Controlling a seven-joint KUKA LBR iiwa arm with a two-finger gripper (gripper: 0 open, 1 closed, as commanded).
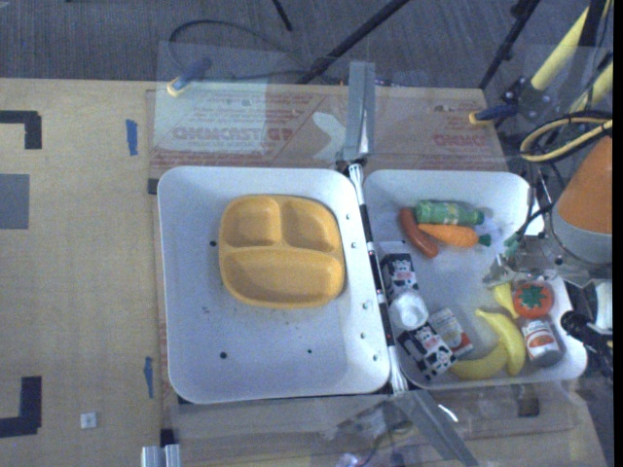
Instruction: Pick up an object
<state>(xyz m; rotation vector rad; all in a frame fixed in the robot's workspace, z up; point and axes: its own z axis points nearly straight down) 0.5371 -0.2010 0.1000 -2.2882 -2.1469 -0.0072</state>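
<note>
Worktop (78, 290): pale wood with black and blue tape marks; dark carpet and tripod legs beyond.
Bins: two white; left bin (195, 339), right bin (458, 188).
Left bin: one yellow three-section tray (281, 251).
Right bin, near to far: two bananas (498, 348), one cow-print carton (428, 346), one tomato (532, 300), one carrot (450, 233), one green bottle (448, 212).
Hand (516, 261): at right bin's right edge, just above the tomato; cannot tell whether open or closed.
Writing: red print on far panel, unreadable.
</note>
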